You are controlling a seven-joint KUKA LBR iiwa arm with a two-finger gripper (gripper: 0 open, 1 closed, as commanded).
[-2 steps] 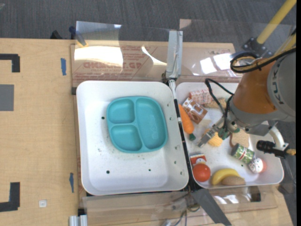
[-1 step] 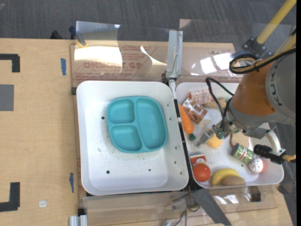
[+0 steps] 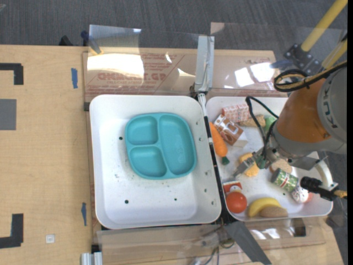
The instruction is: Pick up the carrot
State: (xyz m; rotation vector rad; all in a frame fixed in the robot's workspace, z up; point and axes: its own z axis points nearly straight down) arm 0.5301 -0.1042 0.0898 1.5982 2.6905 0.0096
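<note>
In the camera view, the arm (image 3: 309, 115) reaches in from the right and bends down over the right bin (image 3: 322, 210). Its end effector (image 3: 263, 158) hangs low among the toys; its state cannot be made out. The carrot (image 3: 219, 143) lies by that bin's left wall, near the end effector.

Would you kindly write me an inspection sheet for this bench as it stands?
Surface: two white bins, left bin, right bin.
Job's things: carrot against the right bin's left wall, lying free.
Clutter: teal divided plate in left bin; tomato, banana, green can, small cartons in right bin.
Grippers: gripper low over the right bin's middle.
Cables: black cable looping on the arm.
Surroundings: cardboard, grey carpet.
</note>
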